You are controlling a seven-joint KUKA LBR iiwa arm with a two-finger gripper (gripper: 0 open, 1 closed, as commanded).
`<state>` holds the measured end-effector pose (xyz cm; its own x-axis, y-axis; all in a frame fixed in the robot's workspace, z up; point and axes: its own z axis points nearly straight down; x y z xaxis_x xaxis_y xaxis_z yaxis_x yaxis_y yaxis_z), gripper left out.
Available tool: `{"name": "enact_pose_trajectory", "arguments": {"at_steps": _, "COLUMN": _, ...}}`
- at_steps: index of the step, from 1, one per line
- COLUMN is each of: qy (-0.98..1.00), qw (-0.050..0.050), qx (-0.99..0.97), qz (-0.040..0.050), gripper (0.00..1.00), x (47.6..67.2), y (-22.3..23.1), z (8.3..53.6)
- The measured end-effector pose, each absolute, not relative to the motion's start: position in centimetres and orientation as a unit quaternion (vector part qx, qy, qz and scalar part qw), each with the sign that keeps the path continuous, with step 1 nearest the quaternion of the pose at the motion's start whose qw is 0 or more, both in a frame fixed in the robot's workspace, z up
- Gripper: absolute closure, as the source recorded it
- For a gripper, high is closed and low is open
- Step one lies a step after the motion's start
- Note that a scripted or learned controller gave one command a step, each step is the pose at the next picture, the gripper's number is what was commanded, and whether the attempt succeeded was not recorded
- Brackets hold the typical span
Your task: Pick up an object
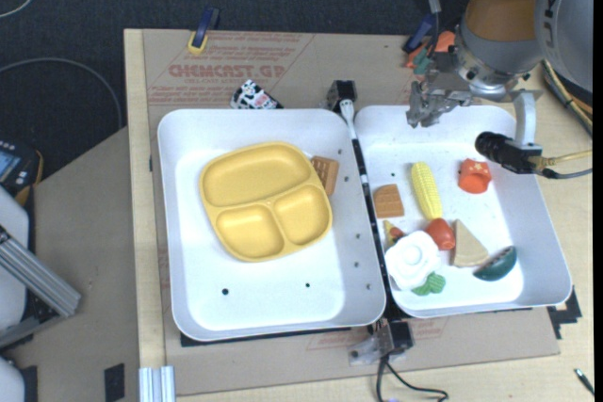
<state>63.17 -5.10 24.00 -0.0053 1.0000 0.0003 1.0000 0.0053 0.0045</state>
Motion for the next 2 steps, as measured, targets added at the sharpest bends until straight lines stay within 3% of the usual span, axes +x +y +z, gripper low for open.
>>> {"name": "enact_pose_trajectory", "arguments": {"at_steps": 2, "qy": 0.709, "qw": 0.001, "qx": 0.705, "qz": 0.0017, "gripper": 1.00, "x": 65.0, "y": 6.7, "z": 23.3}}
